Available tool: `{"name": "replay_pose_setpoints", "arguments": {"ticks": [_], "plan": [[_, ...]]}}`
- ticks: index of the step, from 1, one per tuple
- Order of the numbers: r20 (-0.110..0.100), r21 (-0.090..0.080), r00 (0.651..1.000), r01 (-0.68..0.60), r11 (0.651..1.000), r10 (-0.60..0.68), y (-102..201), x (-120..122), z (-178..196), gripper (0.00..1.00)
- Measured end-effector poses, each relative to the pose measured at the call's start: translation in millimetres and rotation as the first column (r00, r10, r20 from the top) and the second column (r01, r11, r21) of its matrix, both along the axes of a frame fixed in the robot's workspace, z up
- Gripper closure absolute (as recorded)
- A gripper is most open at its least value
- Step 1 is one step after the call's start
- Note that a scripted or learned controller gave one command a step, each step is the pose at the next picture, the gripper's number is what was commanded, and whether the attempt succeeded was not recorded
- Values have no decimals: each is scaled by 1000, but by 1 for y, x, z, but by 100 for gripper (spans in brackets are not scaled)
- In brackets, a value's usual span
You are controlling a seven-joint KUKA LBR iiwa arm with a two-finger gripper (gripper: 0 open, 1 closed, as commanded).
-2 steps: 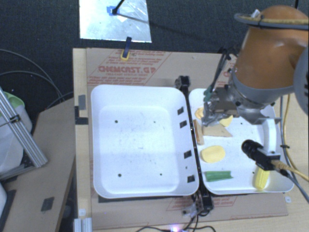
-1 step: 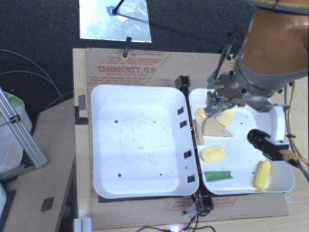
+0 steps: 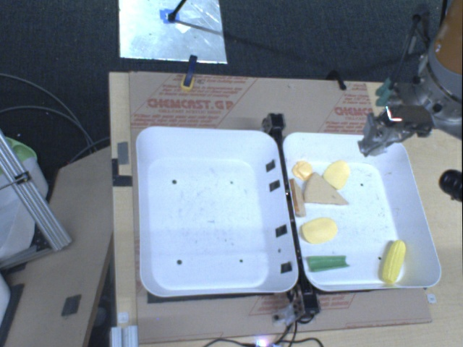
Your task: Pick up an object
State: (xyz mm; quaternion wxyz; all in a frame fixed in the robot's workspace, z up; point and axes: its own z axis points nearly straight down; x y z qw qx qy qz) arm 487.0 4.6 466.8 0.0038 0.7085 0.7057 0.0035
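We look down at a slant on a counter point(image 3: 217, 100) carrying two shallow white bins side by side. The left bin point(image 3: 206, 143) has nothing in it that we can make out. The right bin point(image 3: 416, 194) holds the candidates for picking: a small yellow piece point(image 3: 302, 170) and a rounder yellow piece point(image 3: 336, 173) near its far left corner, a tan wedge point(image 3: 322, 192) touching both, a thin tan stick point(image 3: 296, 198) along the left wall, a yellow lump point(image 3: 318, 230) in the middle, a green strip point(image 3: 328, 263) near the front, and a yellow corn cob point(image 3: 393, 261) at the near right corner. The gripper point(image 3: 376, 142) hovers over the far right edge of this bin, carrying nothing; whether it is spread or closed we cannot tell. To do this step well, we judge the arm should choose an isolated piece, such as the yellow lump or corn cob, centre over it, and descend straight, avoiding the crowded cluster and the bin walls.
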Motion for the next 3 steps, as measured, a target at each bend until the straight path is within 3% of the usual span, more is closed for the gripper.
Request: {"name": "replay_pose_setpoints", "arguments": {"ticks": [2, 3], "plan": [[1, 0, 1000, -16, 1000, 16, 4, 1, 18, 100], [-11, 2, 1000, -13, 1000, 13, 75, 0, -38, 100]]}}
